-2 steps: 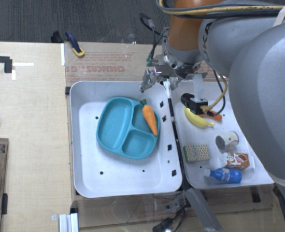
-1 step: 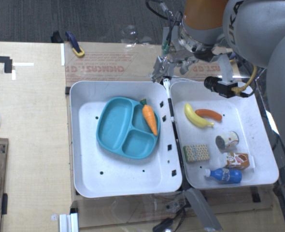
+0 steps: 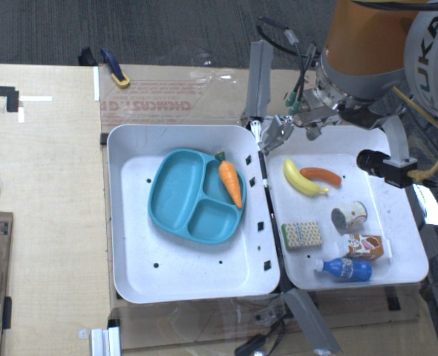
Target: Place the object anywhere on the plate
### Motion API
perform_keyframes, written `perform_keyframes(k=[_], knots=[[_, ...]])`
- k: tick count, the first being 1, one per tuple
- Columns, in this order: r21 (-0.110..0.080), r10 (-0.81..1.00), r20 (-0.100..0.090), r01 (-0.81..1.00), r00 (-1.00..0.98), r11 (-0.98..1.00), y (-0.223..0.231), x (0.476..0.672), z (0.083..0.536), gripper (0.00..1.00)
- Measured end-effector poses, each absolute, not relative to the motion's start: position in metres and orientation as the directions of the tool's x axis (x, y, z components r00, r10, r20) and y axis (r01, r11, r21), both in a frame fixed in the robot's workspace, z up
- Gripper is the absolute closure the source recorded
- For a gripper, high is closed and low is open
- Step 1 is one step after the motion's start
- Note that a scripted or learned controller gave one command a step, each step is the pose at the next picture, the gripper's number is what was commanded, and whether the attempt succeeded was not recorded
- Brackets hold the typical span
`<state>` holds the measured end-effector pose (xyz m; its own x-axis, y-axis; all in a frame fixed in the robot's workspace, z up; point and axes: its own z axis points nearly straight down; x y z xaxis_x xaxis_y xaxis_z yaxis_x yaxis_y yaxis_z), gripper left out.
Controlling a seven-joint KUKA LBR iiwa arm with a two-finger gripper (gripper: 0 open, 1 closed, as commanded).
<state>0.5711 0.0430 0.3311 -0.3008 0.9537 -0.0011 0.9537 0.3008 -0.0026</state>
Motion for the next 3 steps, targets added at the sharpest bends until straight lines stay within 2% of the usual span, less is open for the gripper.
perform_keyframes(k=[1, 2, 3], knots=[[-0.002, 0.975, -0.002, 0.975, -0.224, 0.224, 0.049, 0.572, 0.441, 0.00], [-0.002, 0.991, -0.003, 0.991, -0.132, 0.132, 0.051, 0.643, 0.430, 0.00], [-0.002, 0.991, -0.003, 0.991, -0.132, 0.132, 0.051, 0.643, 0.430, 0.00]])
